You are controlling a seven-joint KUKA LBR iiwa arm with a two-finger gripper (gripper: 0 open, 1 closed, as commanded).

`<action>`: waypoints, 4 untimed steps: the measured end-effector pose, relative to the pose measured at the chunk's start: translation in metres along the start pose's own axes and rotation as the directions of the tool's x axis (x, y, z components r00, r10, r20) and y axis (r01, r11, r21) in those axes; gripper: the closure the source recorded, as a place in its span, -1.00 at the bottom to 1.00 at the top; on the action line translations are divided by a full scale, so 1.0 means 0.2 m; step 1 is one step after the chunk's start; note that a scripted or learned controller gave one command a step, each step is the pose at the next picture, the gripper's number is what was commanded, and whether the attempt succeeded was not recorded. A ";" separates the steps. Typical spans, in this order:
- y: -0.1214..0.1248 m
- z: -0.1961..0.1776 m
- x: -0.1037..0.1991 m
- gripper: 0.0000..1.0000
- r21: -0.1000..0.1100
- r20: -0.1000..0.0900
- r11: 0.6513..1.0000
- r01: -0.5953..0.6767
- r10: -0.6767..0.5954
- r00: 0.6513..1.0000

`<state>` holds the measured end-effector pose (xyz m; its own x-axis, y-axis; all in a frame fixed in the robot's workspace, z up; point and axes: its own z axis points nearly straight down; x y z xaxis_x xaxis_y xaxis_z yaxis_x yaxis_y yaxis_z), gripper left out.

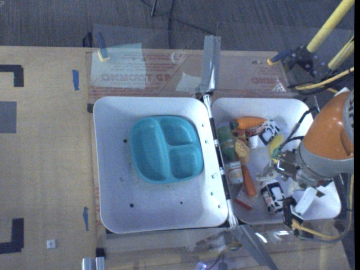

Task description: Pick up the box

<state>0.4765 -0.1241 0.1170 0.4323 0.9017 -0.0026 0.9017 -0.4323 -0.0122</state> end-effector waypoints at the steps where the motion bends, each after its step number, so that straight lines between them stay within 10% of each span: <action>1: 0.55 0.13 0.15 -1.00 -0.022 0.005 0.966 0.256 -0.256 0.967; 3: 0.09 0.14 -0.10 -1.00 -0.026 0.012 0.817 0.576 -0.576 0.818; 4: 0.43 0.13 0.22 -1.00 -0.021 0.015 0.696 0.718 -0.718 0.696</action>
